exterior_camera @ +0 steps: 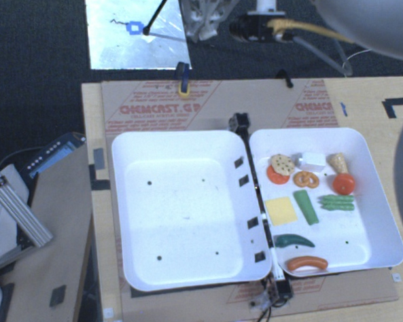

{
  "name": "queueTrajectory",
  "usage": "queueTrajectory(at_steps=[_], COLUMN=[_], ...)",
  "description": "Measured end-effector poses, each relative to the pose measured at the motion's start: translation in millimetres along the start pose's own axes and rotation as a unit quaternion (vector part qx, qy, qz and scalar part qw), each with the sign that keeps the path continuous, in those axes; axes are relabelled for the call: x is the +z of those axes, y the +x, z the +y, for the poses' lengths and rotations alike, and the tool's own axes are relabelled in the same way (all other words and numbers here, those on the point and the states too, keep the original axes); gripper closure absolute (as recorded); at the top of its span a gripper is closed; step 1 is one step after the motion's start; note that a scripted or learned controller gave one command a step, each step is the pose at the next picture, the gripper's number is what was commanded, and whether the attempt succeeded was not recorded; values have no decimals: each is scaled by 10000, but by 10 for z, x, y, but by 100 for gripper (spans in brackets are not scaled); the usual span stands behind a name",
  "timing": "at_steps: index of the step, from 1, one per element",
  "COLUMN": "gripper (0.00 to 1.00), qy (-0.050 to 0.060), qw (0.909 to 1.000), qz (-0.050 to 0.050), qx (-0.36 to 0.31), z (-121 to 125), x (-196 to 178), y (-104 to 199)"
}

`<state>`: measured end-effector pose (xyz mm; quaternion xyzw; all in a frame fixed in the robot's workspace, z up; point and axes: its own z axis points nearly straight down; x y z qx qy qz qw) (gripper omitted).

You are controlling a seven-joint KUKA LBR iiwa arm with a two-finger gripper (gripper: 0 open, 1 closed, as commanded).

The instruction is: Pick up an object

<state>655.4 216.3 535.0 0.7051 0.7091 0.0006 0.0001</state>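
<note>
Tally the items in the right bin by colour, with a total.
Red: 2, a slice and a tomato
Green: 3, a stick, beans, a dark pepper
Yellow: 1, a cheese square
White: 1, a block
Tan or brown: 3, a cookie, a pretzel, a cone
Orange: 1, a sausage
Total: 11

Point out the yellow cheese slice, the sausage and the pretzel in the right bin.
yellow cheese slice [281, 211], camera view, middle of its flat top.
sausage [306, 263], camera view, middle of its length, near the bin's front wall.
pretzel [306, 180], camera view, on its looped centre.
</note>
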Motion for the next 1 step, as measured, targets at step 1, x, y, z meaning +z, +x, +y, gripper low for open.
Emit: queueTrajectory(at_steps=[1], gripper=[100], qy=[-7], qw=[10000], qz=[4], qx=[-6], z=[-12], x=[-3], y=[185])
